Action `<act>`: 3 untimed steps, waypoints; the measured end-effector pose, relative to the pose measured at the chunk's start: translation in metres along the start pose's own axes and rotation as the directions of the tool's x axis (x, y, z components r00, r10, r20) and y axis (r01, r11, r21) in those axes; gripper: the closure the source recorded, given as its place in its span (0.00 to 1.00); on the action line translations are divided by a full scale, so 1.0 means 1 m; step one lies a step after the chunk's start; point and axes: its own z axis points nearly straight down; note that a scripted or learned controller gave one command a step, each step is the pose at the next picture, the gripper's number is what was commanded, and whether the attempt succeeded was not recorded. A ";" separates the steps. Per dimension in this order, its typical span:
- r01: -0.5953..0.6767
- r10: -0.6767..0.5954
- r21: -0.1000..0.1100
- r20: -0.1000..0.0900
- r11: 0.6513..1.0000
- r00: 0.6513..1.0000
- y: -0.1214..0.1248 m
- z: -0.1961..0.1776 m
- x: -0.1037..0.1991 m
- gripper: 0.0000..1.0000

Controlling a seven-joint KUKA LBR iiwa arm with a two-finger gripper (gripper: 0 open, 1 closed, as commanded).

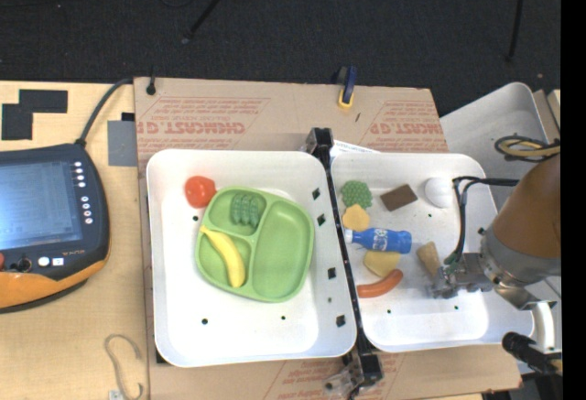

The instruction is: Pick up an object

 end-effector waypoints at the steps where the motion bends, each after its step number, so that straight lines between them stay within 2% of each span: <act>1: 0.013 -0.013 -0.004 0.003 1.000 1.000 -0.001 -0.062 0.002 1.00; 2: 0.013 -0.013 -0.005 0.003 1.000 1.000 -0.001 -0.125 0.002 1.00; 3: 0.013 -0.013 -0.001 0.001 1.000 1.000 -0.001 -0.129 0.001 1.00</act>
